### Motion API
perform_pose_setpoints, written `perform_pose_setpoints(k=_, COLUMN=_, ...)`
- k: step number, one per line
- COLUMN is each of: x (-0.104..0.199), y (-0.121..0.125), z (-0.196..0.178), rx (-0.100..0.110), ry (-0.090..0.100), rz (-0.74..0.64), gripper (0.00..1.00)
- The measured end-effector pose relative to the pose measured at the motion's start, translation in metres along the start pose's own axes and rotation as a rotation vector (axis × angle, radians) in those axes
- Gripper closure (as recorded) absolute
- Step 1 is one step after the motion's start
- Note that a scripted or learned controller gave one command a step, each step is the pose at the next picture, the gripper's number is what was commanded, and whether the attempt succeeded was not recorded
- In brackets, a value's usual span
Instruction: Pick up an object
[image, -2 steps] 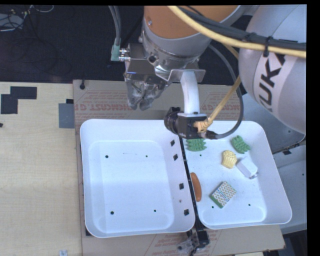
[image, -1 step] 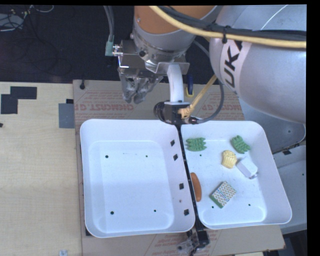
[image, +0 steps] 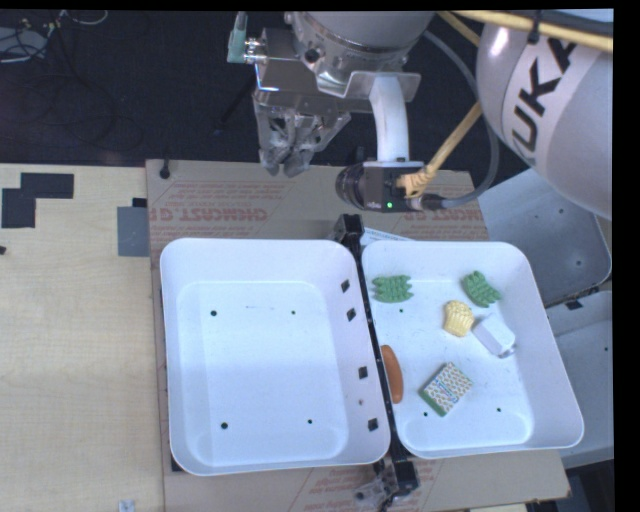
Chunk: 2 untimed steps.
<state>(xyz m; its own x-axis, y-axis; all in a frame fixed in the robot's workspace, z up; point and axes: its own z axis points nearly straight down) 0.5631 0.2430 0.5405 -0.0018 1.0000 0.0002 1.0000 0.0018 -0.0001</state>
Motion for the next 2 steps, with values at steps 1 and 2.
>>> perform_pose_setpoints(k=1, x=0.0014, y=0.0001, z=-0.006, rx=0.008, ry=-0.004, rz=-0.005, gripper=1.0)
perform_pose_setpoints(k=2, x=0.0028, y=-0.0002, z=-0.015, rx=0.013, ry=-0.005, rz=-0.011, gripper=1.0)
